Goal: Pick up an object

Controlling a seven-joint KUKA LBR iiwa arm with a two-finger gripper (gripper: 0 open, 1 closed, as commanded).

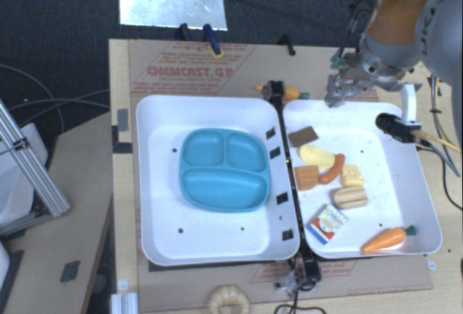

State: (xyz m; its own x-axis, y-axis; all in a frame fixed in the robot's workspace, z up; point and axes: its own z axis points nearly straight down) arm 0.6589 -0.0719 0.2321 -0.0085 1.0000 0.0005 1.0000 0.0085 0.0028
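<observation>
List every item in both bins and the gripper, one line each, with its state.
Blue three-compartment plastic plate: flat in left bin.
Brown square: lying flat, right bin.
Red sausage: lying against yellow piece.
Orange toy carrot: on its side, near front rim.
Gripper: above right bin's far edge, holding nothing visible.

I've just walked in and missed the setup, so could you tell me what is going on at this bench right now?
A KUKA arm reaches in from the right, and its gripper hangs over the far edge of the right bin, with nothing visibly in it. That bin holds toy food: a brown square, a sausage, a bread roll, a small packet and a carrot, among others. The left bin holds a blue divided plate. Nothing has been picked up yet.
</observation>
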